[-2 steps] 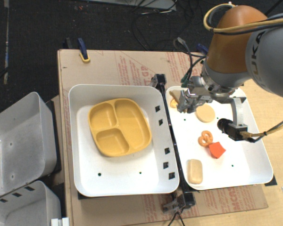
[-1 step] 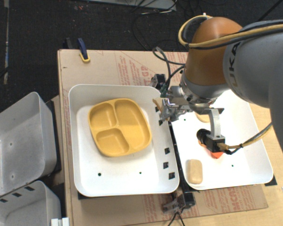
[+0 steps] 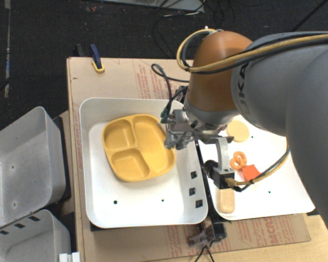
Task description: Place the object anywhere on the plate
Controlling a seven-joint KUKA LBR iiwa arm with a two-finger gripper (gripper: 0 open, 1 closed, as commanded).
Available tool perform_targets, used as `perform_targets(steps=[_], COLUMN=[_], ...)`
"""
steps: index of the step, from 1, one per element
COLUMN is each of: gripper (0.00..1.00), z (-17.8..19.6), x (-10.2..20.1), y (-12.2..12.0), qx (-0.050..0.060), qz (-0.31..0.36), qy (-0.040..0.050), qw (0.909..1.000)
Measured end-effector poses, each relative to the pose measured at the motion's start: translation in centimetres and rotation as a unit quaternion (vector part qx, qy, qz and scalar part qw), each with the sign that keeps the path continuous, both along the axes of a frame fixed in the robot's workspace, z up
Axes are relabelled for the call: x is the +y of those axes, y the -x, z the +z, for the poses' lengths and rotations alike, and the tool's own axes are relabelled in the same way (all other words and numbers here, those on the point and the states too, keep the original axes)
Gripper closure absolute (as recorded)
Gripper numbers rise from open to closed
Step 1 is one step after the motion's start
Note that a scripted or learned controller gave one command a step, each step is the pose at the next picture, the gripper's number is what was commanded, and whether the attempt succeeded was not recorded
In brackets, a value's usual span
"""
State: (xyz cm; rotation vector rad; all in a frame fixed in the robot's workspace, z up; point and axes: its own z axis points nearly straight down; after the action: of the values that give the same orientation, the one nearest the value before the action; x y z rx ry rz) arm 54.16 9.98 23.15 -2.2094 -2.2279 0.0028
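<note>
Task object isn't identifiable; candidates sit in the right white bin [image 3: 273, 201]: an orange pretzel-shaped toy [image 3: 239, 159] and orange block [image 3: 250, 172] mid-bin, a tan oblong piece [image 3: 226, 201] by its near-left corner. Yellow three-compartment plastic plate [image 3: 138, 146] lies mid left white bin [image 3: 98, 201], nothing on it. Gripper [image 3: 174, 140] hangs over plate's right rim; can't tell its state. Risk: a release w/o anything held, or clipping the rim and shoving the plate.

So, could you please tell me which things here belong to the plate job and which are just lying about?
Job:
yellow plate in the left bin
gripper at the plate's right edge

Lying about, right bin:
orange pretzel
orange block
pale disc
tan piece
</note>
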Motion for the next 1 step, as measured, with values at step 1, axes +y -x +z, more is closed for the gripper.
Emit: perform_targets(steps=[1], gripper=[1.0], z=[0.6], x=[5.41], y=[1.05], qx=[-0.002], qz=[0.001], qy=[-0.0001], qw=[1.0])
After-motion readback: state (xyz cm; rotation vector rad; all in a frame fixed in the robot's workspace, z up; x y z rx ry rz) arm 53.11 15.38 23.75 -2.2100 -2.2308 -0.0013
